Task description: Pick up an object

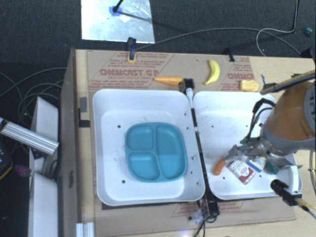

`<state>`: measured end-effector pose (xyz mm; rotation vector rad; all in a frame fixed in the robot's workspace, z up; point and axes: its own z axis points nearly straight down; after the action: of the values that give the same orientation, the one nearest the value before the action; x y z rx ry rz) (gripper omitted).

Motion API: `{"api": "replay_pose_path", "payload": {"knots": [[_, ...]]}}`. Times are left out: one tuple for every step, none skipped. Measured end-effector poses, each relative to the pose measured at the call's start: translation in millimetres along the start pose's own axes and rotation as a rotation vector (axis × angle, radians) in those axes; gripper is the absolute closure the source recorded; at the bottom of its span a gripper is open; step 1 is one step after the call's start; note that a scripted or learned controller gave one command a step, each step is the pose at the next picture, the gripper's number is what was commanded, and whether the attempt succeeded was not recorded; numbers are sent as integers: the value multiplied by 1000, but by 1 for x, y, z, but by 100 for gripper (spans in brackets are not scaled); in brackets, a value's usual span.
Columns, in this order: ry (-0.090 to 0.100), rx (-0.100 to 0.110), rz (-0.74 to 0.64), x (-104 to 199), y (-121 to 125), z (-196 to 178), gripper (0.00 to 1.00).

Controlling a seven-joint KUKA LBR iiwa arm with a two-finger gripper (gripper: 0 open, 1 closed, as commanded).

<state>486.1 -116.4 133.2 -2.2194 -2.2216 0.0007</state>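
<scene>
Orange carrot (218, 166) just beside jaws (240, 154), right bin (217, 107)

The left bin (111, 112) is mostly taken up by a blue divided plate (155, 150), leaving open floor only round its edges. In the right bin (217, 107), the far half lies open, while a small carrot (218, 166), a red-and-white packet (240, 171) and the arm (291, 120) crowd the near right corner.
</scene>
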Motion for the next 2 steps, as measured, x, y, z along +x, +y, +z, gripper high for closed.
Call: {"api": "replay_pose_path", "payload": {"knots": [[0, -2, -2, 27, 32, 49, 0], [0, -1, -1, 24, 19, 49, 0]]}}
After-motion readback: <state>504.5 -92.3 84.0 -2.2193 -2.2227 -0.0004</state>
